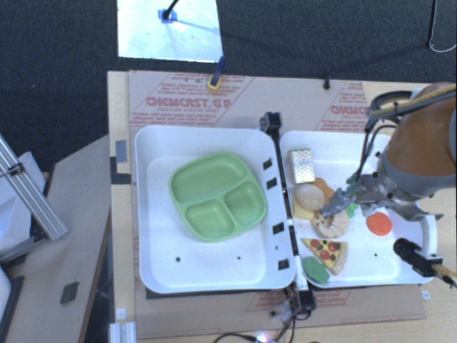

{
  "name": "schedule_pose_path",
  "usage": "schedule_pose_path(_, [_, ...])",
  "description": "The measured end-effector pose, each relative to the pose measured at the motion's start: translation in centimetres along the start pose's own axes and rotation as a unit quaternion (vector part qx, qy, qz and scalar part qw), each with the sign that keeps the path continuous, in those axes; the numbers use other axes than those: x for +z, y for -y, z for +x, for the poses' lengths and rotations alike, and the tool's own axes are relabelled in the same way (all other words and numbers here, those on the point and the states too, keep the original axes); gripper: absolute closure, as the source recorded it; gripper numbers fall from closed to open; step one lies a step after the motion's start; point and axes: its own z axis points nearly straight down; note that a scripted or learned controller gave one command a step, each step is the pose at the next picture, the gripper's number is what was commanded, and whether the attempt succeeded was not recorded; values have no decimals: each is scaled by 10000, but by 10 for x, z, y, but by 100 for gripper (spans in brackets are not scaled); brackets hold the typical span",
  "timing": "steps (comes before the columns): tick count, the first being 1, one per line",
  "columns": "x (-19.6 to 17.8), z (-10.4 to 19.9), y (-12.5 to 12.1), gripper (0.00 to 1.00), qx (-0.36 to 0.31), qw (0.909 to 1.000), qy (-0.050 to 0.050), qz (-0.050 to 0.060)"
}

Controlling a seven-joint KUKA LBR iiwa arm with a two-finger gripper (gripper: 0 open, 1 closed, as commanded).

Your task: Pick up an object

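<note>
The bench [178, 98] carries two white bins. The left bin [153, 191] holds a green divided plate [216, 195]. The grey arm [421, 148] reaches over the right bin [371, 266], and its hand [337, 207] sits just above a round cookie [330, 224]; whether it is wide or narrow, I cannot tell. Nearby lie a pizza slice [327, 251], a foil-wrapped block [301, 166], an orange-red disc [379, 224] and a green piece [314, 269].

bench [120, 191]: pale wood top
board [186, 104]: cardboard with red print, covering most of the bench
left bin [153, 263]: white, on the board
right bin [371, 271]: white, touching the left bin's right edge
</note>
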Motion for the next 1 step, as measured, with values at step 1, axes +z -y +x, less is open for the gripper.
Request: schedule_pose_path(1, [-6, 0, -3, 0, -12, 10000, 7, -62])
